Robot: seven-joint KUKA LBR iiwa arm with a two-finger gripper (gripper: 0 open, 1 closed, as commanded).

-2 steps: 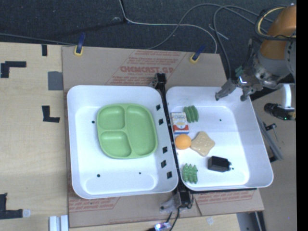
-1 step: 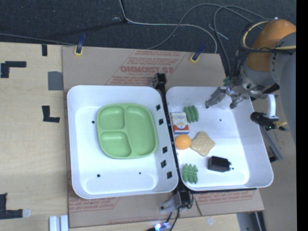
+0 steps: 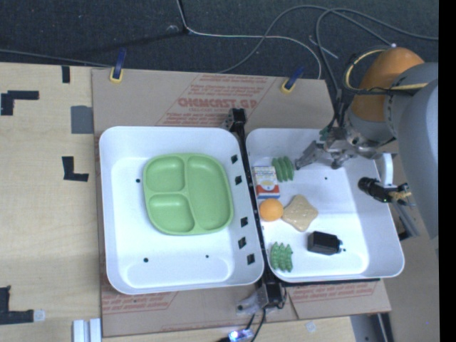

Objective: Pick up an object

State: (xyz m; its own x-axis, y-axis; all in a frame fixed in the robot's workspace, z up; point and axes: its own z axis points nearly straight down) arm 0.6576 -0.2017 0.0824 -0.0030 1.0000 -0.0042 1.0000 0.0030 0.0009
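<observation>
Nothing is picked up yet. End effector (image 3: 308, 157) hangs over the right bin's (image 3: 377, 262) upper part, fingers apart and empty, near a green toy (image 3: 283, 168). Orange ball (image 3: 270, 210), tan sponge (image 3: 300, 212) and black block (image 3: 324, 243) lie untouched.

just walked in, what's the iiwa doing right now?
The arm reaches in from the right with its gripper over the upper part of the right bin, holding nothing. Below it lie a small carton, two green ridged pieces, an orange ball, a tan sponge-like piece and a black block. The left bin holds a green divided plate. Nothing is picked yet.
</observation>
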